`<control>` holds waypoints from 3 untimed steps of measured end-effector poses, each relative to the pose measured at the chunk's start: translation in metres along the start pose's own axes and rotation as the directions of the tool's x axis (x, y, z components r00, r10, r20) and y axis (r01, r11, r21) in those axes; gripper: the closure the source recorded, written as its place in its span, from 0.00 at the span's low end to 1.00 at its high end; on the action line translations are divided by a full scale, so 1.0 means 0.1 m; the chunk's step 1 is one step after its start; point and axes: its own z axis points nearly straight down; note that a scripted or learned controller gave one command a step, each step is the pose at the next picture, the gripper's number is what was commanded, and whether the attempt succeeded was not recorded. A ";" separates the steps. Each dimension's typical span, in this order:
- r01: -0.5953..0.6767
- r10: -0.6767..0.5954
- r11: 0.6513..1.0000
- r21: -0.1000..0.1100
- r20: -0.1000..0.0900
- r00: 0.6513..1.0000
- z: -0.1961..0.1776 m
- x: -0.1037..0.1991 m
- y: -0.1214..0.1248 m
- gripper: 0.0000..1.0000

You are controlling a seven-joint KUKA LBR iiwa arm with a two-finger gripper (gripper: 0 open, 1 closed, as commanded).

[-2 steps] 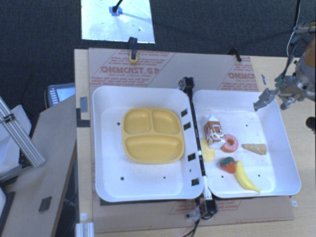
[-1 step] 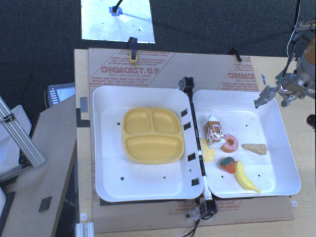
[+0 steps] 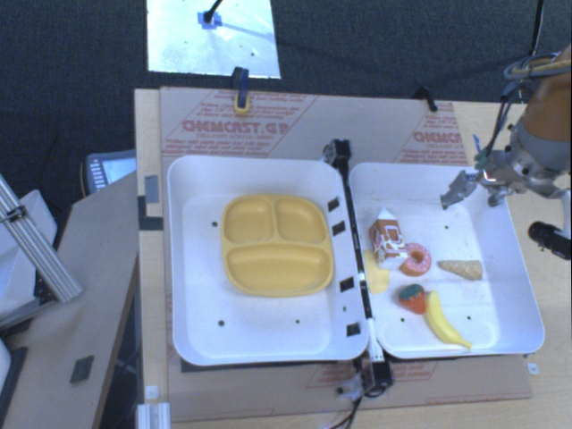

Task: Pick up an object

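Above the far side of the right-hand bin (image 3: 523,280), hovers the gripper (image 3: 471,197), fingers spread apart, nothing between them. Lower in the same bin, clustered toward the divider: small carton (image 3: 387,239), pink doughnut (image 3: 416,260) touching it, yellow slice (image 3: 378,280), tan wedge (image 3: 461,269), red fruit (image 3: 412,298) against the banana (image 3: 444,320). In the left-hand bin (image 3: 192,239), just a yellow divided plate (image 3: 275,244).

Likely trouble: closing on bare floor if lowered straight down here, well apart from every piece. Among the cluster, risk of nudging carton and doughnut together, or pinching two at once. Flat slice and wedge probably too thin to catch; rounded banana prone to slipping out.
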 end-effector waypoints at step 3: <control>0.001 -0.001 1.000 -0.007 0.002 1.000 0.70 0.00 0.06 1.00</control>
